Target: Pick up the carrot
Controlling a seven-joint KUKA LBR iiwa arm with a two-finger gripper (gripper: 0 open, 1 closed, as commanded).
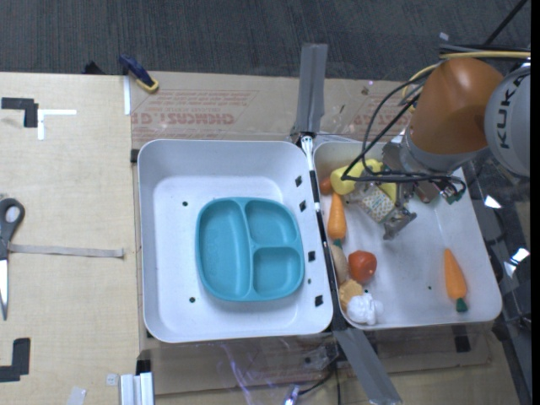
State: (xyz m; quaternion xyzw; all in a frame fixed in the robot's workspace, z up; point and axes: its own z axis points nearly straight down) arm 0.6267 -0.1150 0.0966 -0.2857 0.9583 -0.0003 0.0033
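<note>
Two white bins sat side by side on my counter (59,184), and I looked from left to right. Scissors (7,243) lay far out on the left of the counter, near some black tape marks. The left bin (160,251) held a blue tray (251,249) with three parts. A small blue clip (137,72) lay up top on a brown cardboard sheet (211,106).

The right bin (422,302) was crowded. Along its left wall I saw one carrot (337,218), then a red tomato (362,264), and a little white toy (364,310) near the front. A yellow toy (354,175) sat up near the back wall. The end effector (393,218) hung low over the middle of the bin, beside that first carrot. I could not tell how wide it was, or if it had anything.

A second carrot (455,277) lay well apart on the right side.

I thought the pick could go wrong here. The near carrot rested against the bin wall, so a finger might hit the wall or slide off. The yellow toy was close too and might get grabbed by mistake. The dark floor (253,15) lay beyond the counter.
</note>
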